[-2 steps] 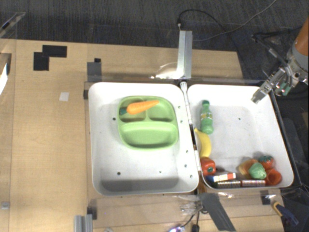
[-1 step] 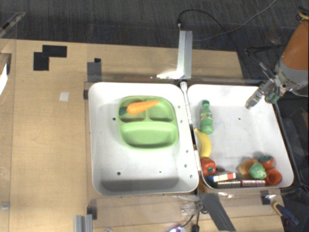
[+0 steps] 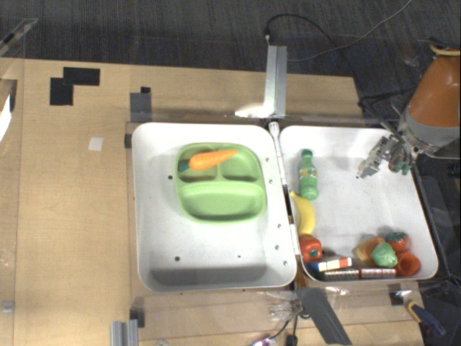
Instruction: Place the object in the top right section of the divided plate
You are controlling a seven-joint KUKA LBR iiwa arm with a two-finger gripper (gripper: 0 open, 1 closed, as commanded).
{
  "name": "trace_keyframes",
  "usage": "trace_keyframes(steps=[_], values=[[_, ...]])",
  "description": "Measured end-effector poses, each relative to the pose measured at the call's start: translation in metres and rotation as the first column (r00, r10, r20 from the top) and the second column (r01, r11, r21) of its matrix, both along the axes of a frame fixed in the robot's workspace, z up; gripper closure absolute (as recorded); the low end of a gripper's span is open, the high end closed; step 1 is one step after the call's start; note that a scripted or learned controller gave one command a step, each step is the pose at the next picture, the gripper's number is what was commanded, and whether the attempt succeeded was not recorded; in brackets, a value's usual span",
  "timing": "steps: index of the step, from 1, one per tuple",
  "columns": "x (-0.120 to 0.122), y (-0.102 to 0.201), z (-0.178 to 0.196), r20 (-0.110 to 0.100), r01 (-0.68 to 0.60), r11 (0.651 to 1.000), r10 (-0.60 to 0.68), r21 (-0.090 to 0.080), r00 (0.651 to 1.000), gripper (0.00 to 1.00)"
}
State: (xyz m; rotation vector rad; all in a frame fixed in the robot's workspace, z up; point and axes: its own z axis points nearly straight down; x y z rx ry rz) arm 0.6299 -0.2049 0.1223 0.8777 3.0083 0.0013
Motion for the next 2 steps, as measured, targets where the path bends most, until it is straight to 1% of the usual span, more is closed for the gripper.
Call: trace_keyframes(steps=[1, 2], values=[[-0.007, 0.001, -0.004, 0.000, -0.053, 0.999, 0.053, -0.001, 0.999, 1.00], [-0.016, 0.001, 0.016, 0.001, -0.091, 0.996, 0.091, -0.001, 0.996, 1.00]])
